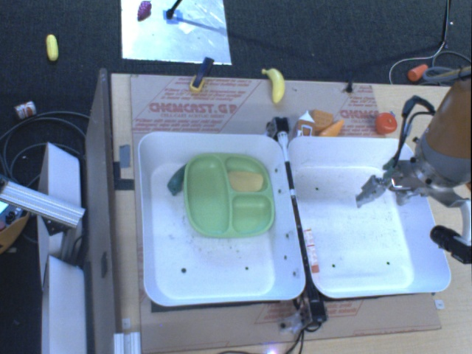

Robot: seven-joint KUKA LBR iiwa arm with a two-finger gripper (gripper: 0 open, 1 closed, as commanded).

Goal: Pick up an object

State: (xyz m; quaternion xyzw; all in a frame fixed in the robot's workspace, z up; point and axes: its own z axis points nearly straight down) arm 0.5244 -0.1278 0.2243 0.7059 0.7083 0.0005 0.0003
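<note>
While the arm (pixel 446 135) reaches in from the right, its gripper (pixel 371 191) hangs over the right bin (pixel 369 271), near that bin's upper right part; the fingers (pixel 366 195) point left and downward, and nothing shows between them; they look narrowly parted, though at this angle I cannot tell for sure how they stand. Beneath the gripper the bin floor is bare white, flecked with a few dark specks.

Inside the left bin (pixel 214 275) lies a green plate (pixel 227 195) with three compartments; a yellow piece (pixel 245 180) rests in its upper right compartment; a dark teal thing (pixel 175 179) lies just beside the plate's left edge, touching or nearly touching it; all three sit well apart from the gripper, across the dark strip (pixel 293 198) where the two bins meet.

Behind the bins, on the brown board (pixel 221 105), a banana (pixel 276 85) lies near the middle; an orange carrot-like piece (pixel 332 128) and a brown lump (pixel 319 118) sit just above the right bin's upper left corner; a red-orange ball (pixel 385 123) rests further right; a small tool with a yellow end (pixel 199 76) lies near the board's back edge. On the dark floor beyond, a silvery sheet (pixel 177 24) carries a small purple thing (pixel 144 9); a yellow object (pixel 51 47) lies far to the left.
</note>
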